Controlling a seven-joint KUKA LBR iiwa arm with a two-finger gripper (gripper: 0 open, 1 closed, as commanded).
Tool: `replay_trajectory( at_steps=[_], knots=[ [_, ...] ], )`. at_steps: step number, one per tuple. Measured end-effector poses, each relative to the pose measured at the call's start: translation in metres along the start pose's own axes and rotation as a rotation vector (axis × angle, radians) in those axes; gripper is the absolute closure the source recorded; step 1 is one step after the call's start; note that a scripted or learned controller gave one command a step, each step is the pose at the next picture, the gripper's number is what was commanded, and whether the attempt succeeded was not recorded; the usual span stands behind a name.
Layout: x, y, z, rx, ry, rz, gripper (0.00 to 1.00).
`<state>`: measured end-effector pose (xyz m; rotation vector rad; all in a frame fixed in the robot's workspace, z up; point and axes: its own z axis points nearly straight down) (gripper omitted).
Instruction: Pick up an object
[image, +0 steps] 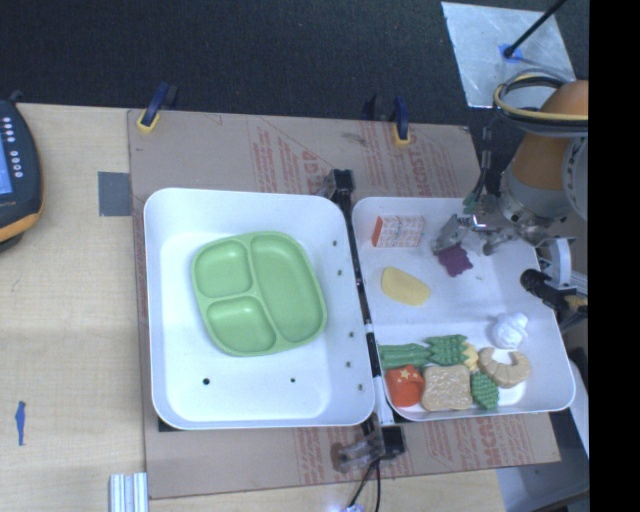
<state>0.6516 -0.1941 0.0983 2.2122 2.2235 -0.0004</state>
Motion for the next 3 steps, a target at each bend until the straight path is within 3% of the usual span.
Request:
replay_trajectory(
  at_steps=[1, 2, 3],
  knots=[
    [-0.006, -0.021, 0.007, 0.009, 0.004, 0.002, 0.0],
    [0.027, -0.001, 0.006, 0.004, 0.003, -0.003, 0.0],
    [0.02, 0.006, 0.006, 0.003, 0.003, -0.001, 0.0]
  ],
)
